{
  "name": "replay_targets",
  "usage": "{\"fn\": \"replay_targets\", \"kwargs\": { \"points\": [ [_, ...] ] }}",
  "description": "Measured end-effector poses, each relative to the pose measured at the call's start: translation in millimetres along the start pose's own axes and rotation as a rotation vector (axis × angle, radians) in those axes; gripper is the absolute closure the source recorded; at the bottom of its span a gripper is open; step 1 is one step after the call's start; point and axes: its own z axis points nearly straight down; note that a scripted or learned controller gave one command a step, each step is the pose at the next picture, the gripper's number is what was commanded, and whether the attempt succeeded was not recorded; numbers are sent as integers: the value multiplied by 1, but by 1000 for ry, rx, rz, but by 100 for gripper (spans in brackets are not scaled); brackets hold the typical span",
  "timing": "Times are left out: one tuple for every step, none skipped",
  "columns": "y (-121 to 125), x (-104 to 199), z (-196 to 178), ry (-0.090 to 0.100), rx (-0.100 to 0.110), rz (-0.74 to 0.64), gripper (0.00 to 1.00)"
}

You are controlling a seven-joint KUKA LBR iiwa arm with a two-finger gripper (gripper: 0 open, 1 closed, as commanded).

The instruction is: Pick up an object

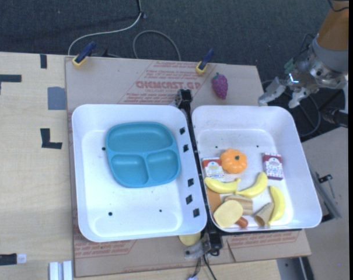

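White right bin: toy pumpkin, bananas, cartons clustered at its near side, ready for picking. Gripper beyond its far-right corner, fingers spread, holding nothing.

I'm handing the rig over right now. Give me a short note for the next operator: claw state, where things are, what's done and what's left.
Claw: open, holding nothing, hanging above the far right corner of the right bin, outside its rim.
Right bin holds the pick candidates, all in its near half: orange pumpkin, three bananas, two small red-and-white packets, and a few other toy foods.
Left bin: blue divided plate.
Purple grapes lie on the cardboard behind the bins.
Done: nothing picked yet.
Left: bring the claw down into the right bin, grasp one item, lift it.
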Motion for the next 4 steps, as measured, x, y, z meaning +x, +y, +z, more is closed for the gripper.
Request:
{"fn": "replay_targets", "kwargs": {
  "points": [
    [-23,105,47,3,6,-6,0],
    [-78,92,149,2,13,3,0],
    [-93,85,163,-2,-22,5,0],
    [-90,89,149,6,-24,-1,100]
  ]
}}
